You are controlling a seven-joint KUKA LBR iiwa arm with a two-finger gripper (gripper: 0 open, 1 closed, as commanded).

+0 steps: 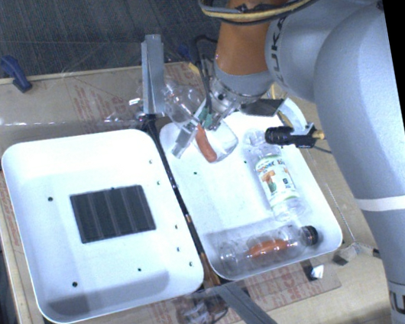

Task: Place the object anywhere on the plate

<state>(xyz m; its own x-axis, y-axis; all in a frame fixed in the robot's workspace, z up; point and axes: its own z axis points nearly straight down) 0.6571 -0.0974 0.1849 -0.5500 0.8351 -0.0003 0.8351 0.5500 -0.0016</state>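
Clear plastic and glare blur the spot where the gripper (207,121) works, at the far end of the right bin (319,199), so whether it is spread or pressed together cannot be told. Just below it hangs or lies a small orange-red object (205,147), set against a rounded transparent piece (222,142); whether the gripper pinches the orange-red object or merely sits over it is not clear from this slant. A greyish strip (183,141) pokes out on the gripper's left, its nature hard to make out.

Above the gripper the orange band (245,29) and the bulky grey arm (353,92) cover the right bin's far right corner and much of its right rim. A black cable (291,136) with a dark plug crosses just to the right of the gripper.

Nearer the camera than the gripper, a clear bottle (275,179) with a white and orange label lies lengthwise in the right bin. Beyond it, along the bin's near wall, a second clear bottle (268,245) lies crosswise, orange showing inside and a dark cap at its right end.

Well to the gripper's left, the left bin (36,186) holds a dark ribbed rectangle (113,212) flat on its floor. A grey metal bar (152,73) rises behind the divide between the bins, and blue clamps (14,72) grip the bench's far left corner.
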